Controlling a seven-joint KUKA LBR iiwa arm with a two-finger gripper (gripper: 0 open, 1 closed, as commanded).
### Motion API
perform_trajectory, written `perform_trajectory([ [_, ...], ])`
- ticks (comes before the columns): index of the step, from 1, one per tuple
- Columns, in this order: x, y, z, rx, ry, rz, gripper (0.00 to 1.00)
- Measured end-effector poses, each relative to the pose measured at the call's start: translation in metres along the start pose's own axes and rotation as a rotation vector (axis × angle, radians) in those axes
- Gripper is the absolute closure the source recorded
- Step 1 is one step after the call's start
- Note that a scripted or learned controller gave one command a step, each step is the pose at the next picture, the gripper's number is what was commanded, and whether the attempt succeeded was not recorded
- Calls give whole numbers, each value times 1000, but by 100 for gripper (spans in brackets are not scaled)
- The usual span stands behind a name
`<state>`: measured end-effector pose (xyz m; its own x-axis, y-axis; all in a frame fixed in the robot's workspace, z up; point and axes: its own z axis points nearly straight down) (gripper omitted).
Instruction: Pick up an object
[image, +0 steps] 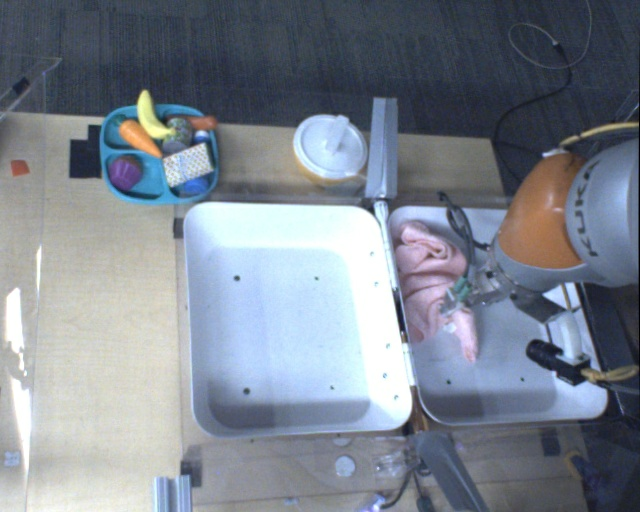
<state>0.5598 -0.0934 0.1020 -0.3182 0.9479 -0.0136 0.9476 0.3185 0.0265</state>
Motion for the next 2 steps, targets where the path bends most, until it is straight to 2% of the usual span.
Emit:
perform_trajectory([
  [1,-14,-20,10,6,7,220,100],
  [2,20,-10,-83,22,10,171,100],
])
